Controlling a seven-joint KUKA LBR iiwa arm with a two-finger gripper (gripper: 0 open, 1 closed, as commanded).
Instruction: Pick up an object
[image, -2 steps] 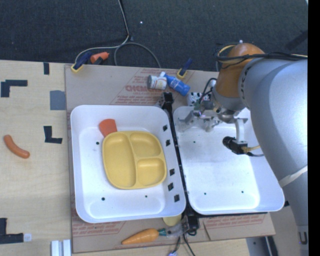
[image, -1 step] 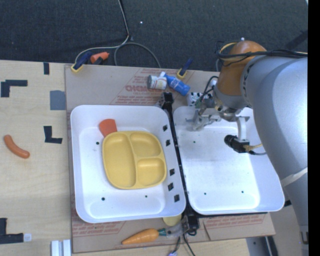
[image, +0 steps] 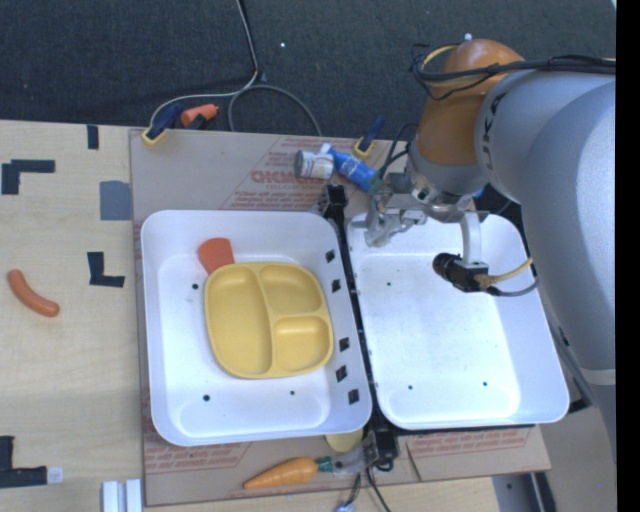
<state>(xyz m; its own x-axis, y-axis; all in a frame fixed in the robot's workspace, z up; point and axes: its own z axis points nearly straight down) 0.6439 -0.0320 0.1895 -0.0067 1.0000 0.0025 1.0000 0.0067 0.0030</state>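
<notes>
Two shallow white plastic bins sit side by side on a sheet of brown cardboard (image: 250, 180) laid over the tabletop (image: 60, 340). The left bin (image: 170, 300) holds a yellow plastic divided plate (image: 268, 318) with three compartments, lying flat near the middle, and a small orange block (image: 215, 252) that touches the plate's upper left edge. The right bin (image: 450, 340) has bare white floor under the arm. The grey arm with its orange band (image: 465, 95) reaches in from the right, and its gripper (image: 385, 225) hangs over the upper left corner of the right bin, close to the wall between the two bins; from where I stand I cannot tell whether the fingers are apart or together, and I see nothing between them. Off the bins, a toy orange carrot (image: 283, 473) lies at the front edge of the cardboard, a toy sausage (image: 33, 293) rests well off to the left, and a blue and white tube-like thing (image: 335, 163) lies behind the bins.
</notes>
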